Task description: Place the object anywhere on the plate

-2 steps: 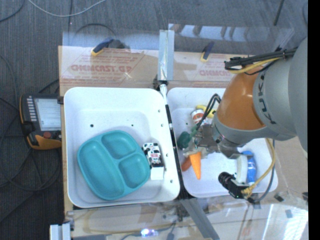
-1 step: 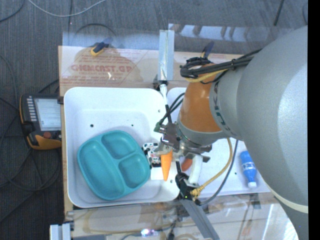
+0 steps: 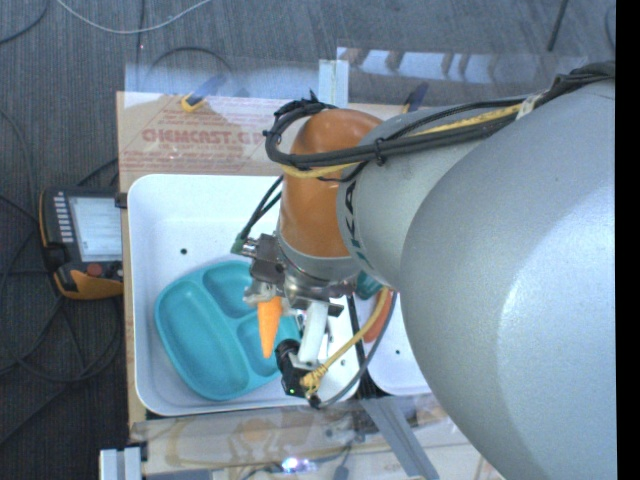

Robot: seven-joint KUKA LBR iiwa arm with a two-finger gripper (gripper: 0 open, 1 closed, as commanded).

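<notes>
One orange carrot (image 3: 268, 326) is the thing to be placed, and it hangs point-down under the arm's wrist, over the right-hand part of the teal plate (image 3: 200, 343). The plate is divided into compartments and lies in the left white bin (image 3: 165, 213), toward that bin's near edge. The pincer (image 3: 272, 303) sits right at the carrot's upper end, but the wrist and cables crowd the spot, so I cannot tell whether it is truly clamped on the carrot or how wide it stands.

The step in hand looks like the set-down. To do it well, I would lower straight down until the carrot's tip is touching or just above the plate's floor, not let go from height, since a tapered carrot will likely roll or bounce. The carrot hangs near the plate's right rim, close to the bin's right wall, so a small shift toward the plate's middle would give more margin. Aim for the floor of one compartment, not the ridge between them. Release gently, then lift straight up so the loose cables (image 3: 335, 353) do not drag the carrot off.
</notes>
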